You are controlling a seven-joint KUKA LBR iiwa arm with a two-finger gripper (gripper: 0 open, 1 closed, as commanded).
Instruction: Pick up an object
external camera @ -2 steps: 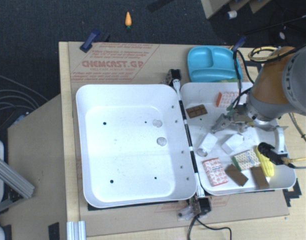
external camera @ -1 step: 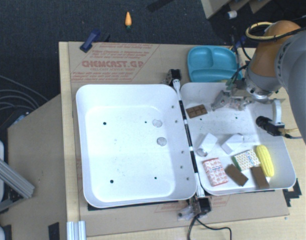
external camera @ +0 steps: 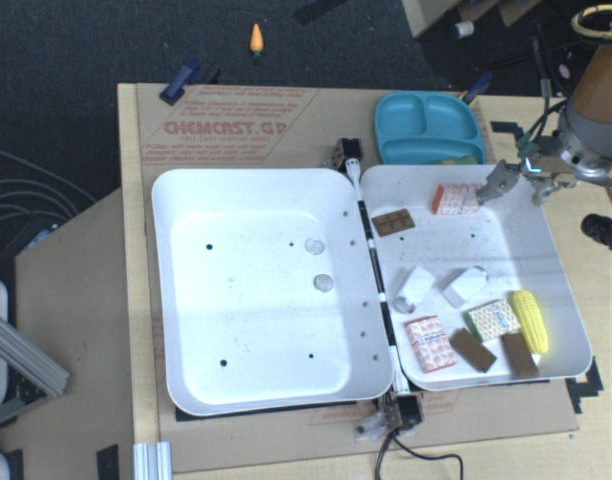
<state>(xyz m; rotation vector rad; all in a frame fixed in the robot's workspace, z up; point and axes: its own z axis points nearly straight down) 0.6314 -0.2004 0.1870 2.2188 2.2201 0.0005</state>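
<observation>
A black cable [external camera: 391, 448] and a clamp [external camera: 398, 413] sat at the near edge of the bench, where the two bins met. The brown board [external camera: 236, 118] under the bins carried red print reading "CHEMCAST", the rest too faint to read. A blue clip [external camera: 178, 83] lay at its far left corner, and a small orange carrot [external camera: 256, 38] lay on the dark floor beyond.

The left bin [external camera: 176, 268], smooth white plastic with rounded corners, held two small round discs [external camera: 319, 265].

The right bin [external camera: 556, 268] held a flat brown bar [external camera: 392, 223], a red-and-white packet [external camera: 454, 200] with print too small to read, two white blocks [external camera: 441, 288], a red patterned packet [external camera: 428, 343], a dark brown block [external camera: 473, 349], a green-and-white carton [external camera: 493, 319], a ribbed yellow corn cob [external camera: 529, 320] and another brown bar [external camera: 518, 353].

A teal divided tray [external camera: 428, 128] stood behind the right bin.

The gripper [external camera: 521, 180] hung over the right bin's far right corner, just beside the red-and-white packet, its two fingers [external camera: 498, 180] spread apart with nothing between them.
</observation>
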